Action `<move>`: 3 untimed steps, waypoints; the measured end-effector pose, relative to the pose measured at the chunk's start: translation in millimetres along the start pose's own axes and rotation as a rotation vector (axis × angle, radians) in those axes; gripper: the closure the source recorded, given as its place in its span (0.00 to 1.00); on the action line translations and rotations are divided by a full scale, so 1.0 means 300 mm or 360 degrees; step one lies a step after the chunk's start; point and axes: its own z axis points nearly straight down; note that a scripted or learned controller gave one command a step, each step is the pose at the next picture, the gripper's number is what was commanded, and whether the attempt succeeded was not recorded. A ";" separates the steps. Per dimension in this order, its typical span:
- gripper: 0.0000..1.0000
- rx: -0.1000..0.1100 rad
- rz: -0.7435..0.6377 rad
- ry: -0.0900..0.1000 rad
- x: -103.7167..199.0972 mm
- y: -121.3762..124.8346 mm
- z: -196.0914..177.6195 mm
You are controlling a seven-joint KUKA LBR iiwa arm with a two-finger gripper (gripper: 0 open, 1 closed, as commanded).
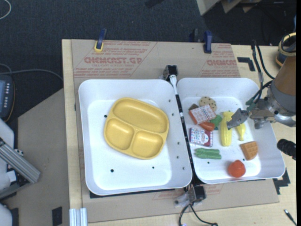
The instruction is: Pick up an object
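Glossy yellow plastic tray lies in a smooth white plastic bin on brown cardboard.

Looks like a robotics lab or test cell, not anyone's kitchen. The tool hangs off a grey arm over a plywood-topped desk with printed brown protective paper taped across it, clamped down at the far edge, well away from the tool, by a yellow-and-blue clamp and a blue clamp. Two shallow white plastic bins sit side by side, one right under the tool with plastic toy food in it. Black cables run just beyond the tool, and dark carpet covers the floor past the desk.
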 end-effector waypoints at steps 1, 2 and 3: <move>0.00 -0.0023 -0.0005 -0.0005 0.001 0.010 -0.025; 0.00 -0.0015 -0.0004 -0.0001 -0.022 -0.013 0.143; 0.00 -0.0013 -0.0003 -0.0001 -0.049 -0.021 0.304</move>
